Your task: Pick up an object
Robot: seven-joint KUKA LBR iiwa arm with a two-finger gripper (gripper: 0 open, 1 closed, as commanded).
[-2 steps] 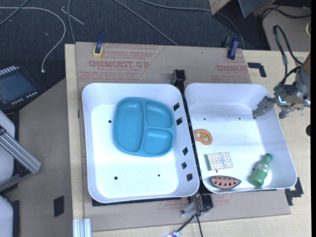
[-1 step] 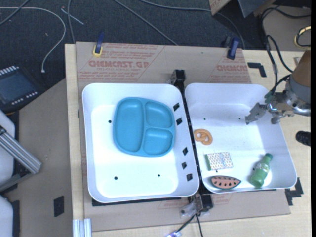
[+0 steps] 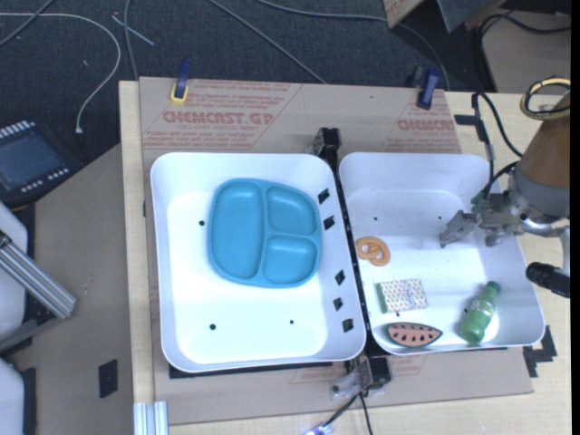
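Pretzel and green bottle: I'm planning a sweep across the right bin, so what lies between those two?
In the camera view, the patterned square packet lies between the pretzel and the green bottle, on the right bin's floor.

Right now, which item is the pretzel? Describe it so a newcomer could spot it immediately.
Look in the right-hand shallow white bin, along its left wall beside the divider between the bins. The small orange-brown twisted pretzel lies there, above the speckled square packet and the pink watermelon slice. It is the one looped, knot-shaped item; the green bottle lies further right.
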